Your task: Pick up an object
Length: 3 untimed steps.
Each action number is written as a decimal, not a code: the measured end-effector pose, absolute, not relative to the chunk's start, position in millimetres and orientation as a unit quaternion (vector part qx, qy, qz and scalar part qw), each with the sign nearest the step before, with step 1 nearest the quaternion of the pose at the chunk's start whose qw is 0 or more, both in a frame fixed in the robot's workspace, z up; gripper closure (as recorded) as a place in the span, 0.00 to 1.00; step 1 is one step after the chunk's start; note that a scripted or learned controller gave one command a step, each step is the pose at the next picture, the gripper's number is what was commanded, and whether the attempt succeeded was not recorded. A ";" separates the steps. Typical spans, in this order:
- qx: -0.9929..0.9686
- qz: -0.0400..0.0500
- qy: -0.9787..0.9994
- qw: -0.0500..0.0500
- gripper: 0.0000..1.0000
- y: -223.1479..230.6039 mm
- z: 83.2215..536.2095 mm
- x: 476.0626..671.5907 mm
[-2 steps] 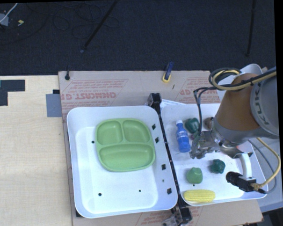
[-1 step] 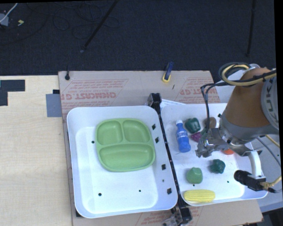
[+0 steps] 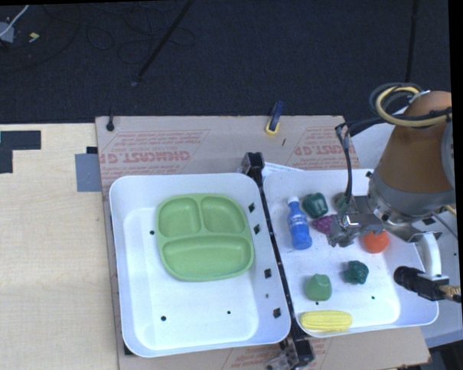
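We are looking down on two white bins sitting side by side on the bench (image 3: 50, 250). The left bin (image 3: 145, 314) is carrying one green divided plate (image 3: 205, 237). The right bin (image 3: 382, 304) is holding seven small things: one blue bottle (image 3: 298, 225), one dark green piece (image 3: 315, 205), one purple piece (image 3: 324, 225), one orange ball (image 3: 376, 242), one dark green lump (image 3: 355, 272), one lighter green lump (image 3: 319, 287) and one yellow corn cob (image 3: 325, 320). The pincer (image 3: 345, 229) is hanging low over the right bin's middle, and we cannot tell how it is set. The purple piece is lying just beside it at nine o'clock, apparently touching, the orange ball near at four o'clock, the bottle farther out at nine o'clock, and the corn cob well apart at six o'clock.
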<state>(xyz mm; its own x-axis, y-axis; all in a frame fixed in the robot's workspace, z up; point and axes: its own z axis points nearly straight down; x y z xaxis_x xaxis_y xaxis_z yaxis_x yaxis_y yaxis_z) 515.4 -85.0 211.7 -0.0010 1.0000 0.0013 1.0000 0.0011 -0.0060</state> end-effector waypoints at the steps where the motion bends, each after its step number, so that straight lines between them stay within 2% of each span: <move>1: -0.709 0.001 -0.706 0.001 1.00 -48.0 220.0 528.6; 3: -0.708 0.002 -0.707 0.002 1.00 20.5 221.4 562.2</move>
<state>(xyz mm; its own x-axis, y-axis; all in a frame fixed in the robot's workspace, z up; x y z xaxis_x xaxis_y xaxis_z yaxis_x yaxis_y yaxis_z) 562.2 20.5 221.4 0.0015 1.0000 0.0001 1.0000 -0.0015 -0.0045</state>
